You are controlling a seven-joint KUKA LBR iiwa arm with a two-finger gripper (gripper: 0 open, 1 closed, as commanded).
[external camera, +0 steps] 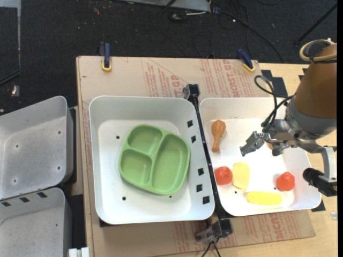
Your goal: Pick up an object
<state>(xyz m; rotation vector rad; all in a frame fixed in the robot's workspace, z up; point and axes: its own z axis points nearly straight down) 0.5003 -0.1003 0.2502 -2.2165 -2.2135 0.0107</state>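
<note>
White bins sit side by side on the desk [139, 74], which is topped with brown cardboard. In the left bin [102, 159] lies a green plate [154, 158] with three compartments, set at a slant near the bin's middle; its compartments hold nothing that can be seen. In the right bin [236, 108] lie five toy foods: a brown drumstick [217, 134] close to the left wall, a red piece [223, 175] below it, a pale yellow piece [240, 175] touching or just beside that red one, a long yellow piece [263, 197] near the front wall, and a second red piece [285, 181] toward the right. The arm [316, 98] reaches in over the right bin, and the gripper [252, 144] hangs above bare bin floor between the drumstick and the right red piece, tilted toward the left. Its jaws have nothing between them; how far apart they stand cannot be told.
</note>
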